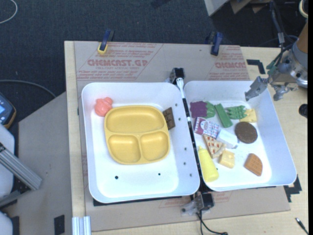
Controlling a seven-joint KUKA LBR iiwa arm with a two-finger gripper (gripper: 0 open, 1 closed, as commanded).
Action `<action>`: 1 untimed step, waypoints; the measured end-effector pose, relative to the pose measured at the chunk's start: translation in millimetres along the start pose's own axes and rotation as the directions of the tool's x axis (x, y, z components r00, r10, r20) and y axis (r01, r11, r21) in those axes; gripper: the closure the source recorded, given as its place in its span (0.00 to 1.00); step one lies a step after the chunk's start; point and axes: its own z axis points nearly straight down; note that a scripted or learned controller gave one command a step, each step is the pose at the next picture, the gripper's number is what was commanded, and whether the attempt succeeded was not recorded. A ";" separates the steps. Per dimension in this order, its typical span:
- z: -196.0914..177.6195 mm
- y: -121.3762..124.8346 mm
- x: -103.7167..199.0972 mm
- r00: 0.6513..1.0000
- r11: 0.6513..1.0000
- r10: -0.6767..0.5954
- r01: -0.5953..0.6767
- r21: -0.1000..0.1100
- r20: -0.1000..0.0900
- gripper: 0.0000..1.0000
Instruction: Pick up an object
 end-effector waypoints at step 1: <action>-5.4 2.0 0.2 1.000 1.000 -0.002 0.002 -0.010 0.002 0.00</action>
